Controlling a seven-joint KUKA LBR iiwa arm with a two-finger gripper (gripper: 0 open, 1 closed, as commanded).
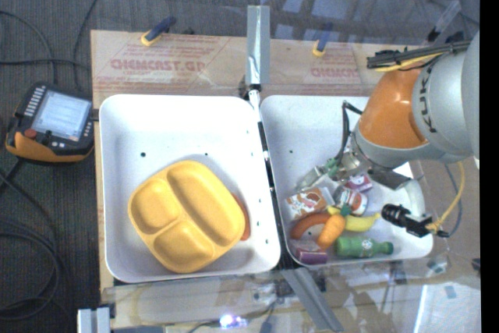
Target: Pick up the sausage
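The sausage (pixel 305 224) is a curved red-brown piece lying near the front of the right bin (pixel 304 129), just left of an orange carrot (pixel 332 230). My gripper (pixel 341 166) hangs below the orange wrist band over the middle of that bin, above and to the right of the sausage and clear of it. It hovers close to a small pile of toy food, and nothing is visibly held in it.
Around the sausage lie a printed packet (pixel 305 201), a yellow banana (pixel 361 223), a green bottle (pixel 363 247) and a purple piece (pixel 313 255). A yellow divided tray (pixel 187 214) sits in the left bin (pixel 156 129). A teach pendant (pixel 51 122) rests off the bench at the left.
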